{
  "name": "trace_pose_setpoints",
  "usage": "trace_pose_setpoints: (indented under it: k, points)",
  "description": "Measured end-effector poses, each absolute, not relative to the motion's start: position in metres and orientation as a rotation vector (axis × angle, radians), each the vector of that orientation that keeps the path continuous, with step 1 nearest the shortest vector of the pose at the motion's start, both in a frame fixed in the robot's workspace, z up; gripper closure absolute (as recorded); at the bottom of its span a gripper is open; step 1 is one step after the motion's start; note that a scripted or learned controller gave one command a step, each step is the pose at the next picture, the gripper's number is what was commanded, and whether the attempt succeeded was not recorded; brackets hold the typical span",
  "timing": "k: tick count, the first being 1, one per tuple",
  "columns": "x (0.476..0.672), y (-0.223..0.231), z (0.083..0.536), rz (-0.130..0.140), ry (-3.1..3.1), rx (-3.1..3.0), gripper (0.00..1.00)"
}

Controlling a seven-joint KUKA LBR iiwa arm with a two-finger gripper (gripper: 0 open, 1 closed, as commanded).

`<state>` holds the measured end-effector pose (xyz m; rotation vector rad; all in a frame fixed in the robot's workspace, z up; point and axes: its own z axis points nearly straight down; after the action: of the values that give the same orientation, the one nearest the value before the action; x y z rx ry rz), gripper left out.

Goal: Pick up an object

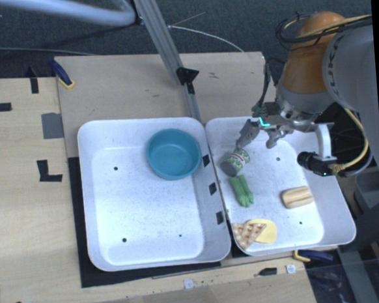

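My gripper (259, 137) hangs over the back of the right bin (326, 231), its two fingers spread apart with nothing between them. Just below and left of it lies a small grey can with a green label (236, 161). A green pepper-like object (242, 190) lies in front of the can. A tan bread-like block (296, 197) rests toward the right side of that bin. A yellow pizza slice (254, 232) sits at the bin's front left corner. A blue bowl (173, 154) stands in the back right of the left bin (112, 251).
A slanted metal pole (168, 44) crosses the bench behind the bins and ends at a black clamp near the divide between them. The arm's grey body and orange band (312, 53) fill the upper right, with cables looping beside the right bin.
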<state>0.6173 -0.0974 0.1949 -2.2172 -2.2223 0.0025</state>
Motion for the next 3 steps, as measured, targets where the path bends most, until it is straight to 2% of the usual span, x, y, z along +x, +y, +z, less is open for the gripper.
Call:
trace_pose_setpoints:
  k: [1, 2, 3]
  points:
    - [0.618, -0.097, 0.195, 0.001, -2.223, -2.218, 0.0]
    - [0.622, -0.094, 0.151, 0.006, -2.223, -2.217, 0.0]
    - [0.614, -0.091, 0.104, 0.008, -2.221, -2.216, 0.0]
